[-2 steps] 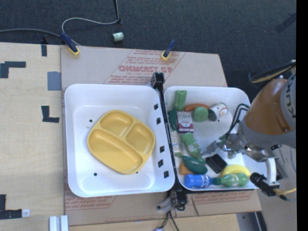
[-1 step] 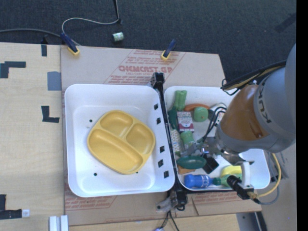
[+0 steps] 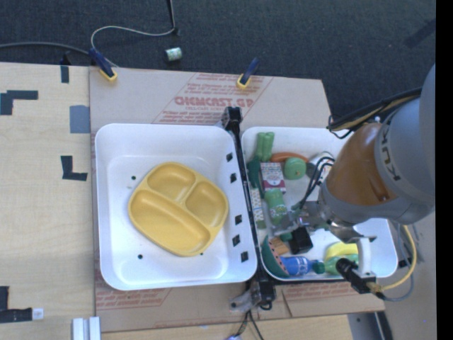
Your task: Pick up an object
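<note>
Gripper (image 3: pixel 301 238) over cluttered right bin (image 3: pixel 386 261) | glossy yellow divided plate (image 3: pixel 177 207) left

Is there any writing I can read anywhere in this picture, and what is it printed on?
"CHEMCAST GP", in red on the cardboard sheet under the bins; the smaller red lines below it are too blurred to read.
Label on the small packet in the right bin: print too small to read.
Letters on the arm, partly seen: unreadable.

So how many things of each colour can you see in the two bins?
Yellow: 2, the divided plate and a small toy
Green: 3, the tube, a round one, a bottle
Blue: 1 bottle
Total: 6 clearly visible; others are hidden under the arm.
</note>
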`<state>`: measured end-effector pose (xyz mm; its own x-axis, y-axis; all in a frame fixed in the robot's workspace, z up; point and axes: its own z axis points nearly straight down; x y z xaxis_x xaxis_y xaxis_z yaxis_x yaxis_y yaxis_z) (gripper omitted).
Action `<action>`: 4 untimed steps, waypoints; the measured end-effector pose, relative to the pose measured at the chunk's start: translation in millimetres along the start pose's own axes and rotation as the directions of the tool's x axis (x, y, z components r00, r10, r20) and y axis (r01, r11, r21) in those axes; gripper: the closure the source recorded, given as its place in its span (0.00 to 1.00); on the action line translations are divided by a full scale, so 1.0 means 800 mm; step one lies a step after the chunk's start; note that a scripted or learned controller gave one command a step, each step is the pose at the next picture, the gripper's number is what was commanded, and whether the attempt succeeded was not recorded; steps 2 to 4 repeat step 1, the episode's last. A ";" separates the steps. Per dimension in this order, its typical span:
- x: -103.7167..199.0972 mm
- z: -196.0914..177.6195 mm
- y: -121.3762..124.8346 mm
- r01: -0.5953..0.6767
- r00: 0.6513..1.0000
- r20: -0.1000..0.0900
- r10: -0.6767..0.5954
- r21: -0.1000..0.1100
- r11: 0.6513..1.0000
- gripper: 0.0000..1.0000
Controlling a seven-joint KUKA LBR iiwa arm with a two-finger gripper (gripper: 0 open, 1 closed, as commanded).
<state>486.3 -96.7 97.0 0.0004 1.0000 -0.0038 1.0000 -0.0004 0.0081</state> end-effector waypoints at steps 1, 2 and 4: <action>0.063 -0.188 -0.001 0.002 1.000 -0.004 -0.002 0.007 1.000 1.00; 0.063 -0.188 -0.001 0.002 1.000 -0.004 -0.002 0.007 1.000 1.00; 0.063 -0.188 -0.001 0.002 1.000 -0.004 -0.002 0.007 1.000 1.00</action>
